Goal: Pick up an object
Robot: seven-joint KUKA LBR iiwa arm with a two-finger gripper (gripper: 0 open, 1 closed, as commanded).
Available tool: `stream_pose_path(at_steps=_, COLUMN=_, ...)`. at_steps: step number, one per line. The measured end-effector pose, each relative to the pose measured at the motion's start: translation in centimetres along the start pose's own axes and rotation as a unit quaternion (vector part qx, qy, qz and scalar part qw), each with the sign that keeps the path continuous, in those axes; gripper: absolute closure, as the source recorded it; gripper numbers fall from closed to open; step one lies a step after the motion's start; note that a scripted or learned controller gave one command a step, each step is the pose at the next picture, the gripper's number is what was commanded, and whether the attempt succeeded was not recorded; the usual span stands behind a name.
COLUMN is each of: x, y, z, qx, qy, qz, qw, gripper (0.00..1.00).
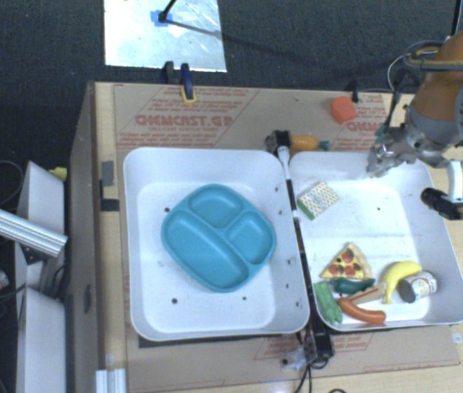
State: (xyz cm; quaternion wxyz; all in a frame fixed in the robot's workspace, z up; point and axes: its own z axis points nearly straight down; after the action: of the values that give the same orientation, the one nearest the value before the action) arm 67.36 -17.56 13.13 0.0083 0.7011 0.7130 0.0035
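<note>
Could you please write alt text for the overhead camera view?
The grey arm's gripper hovers at the right bin's far edge. That bin holds a pizza slice, banana, hot dog and sponge; the left bin holds a blue divided plate.

1 camera above the bench [215, 105], slanted down, both bins [146, 244]

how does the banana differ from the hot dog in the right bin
The banana is yellow and curved; the hot dog is orange-red and nearly straight. The banana lies nearer the bin's right side, against a small can; the hot dog lies along the near edge, beside a green piece. The banana arcs up and rightward, the hot dog runs almost sideways. Both are toy foods in the right bin's near corner, away from the claw.
</note>
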Motion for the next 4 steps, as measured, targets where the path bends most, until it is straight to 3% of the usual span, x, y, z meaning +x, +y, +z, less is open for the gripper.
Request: stream_pose_path(at_steps=4, x=-0.2, y=0.5, z=-4.6, qx=-0.008, qy=-0.003, qz=-0.004, qw=1.0000, gripper=1.00)
